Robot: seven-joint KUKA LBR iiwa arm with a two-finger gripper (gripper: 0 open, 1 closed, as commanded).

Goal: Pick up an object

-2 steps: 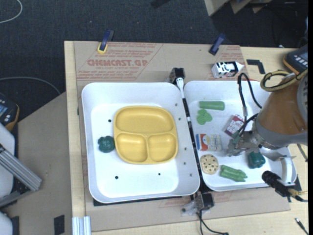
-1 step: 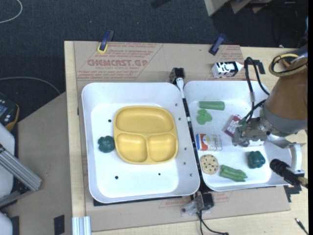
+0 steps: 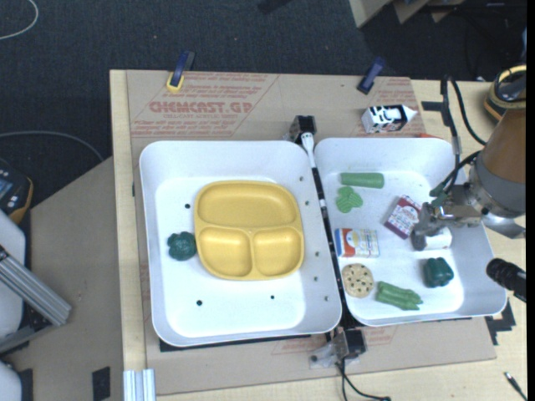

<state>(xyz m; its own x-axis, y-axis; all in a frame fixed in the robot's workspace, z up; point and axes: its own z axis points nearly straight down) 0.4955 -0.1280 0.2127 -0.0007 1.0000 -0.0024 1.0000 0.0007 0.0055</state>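
Gripper [image 3: 429,234] is hovering low in the right bin [image 3: 435,150] beside the red packet [image 3: 402,216], fingers' spread impossible to tell, nothing visibly held, so the picking itself is looking not yet done.

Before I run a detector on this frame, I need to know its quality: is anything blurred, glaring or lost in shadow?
In the camera view, lighting is even and soft; the yellow tray shows mild sheen, not glare. The white bins look bright but keep their edges. The gripper looks slightly soft, small items' labels are too small to read, and the dark floor holds little detail.
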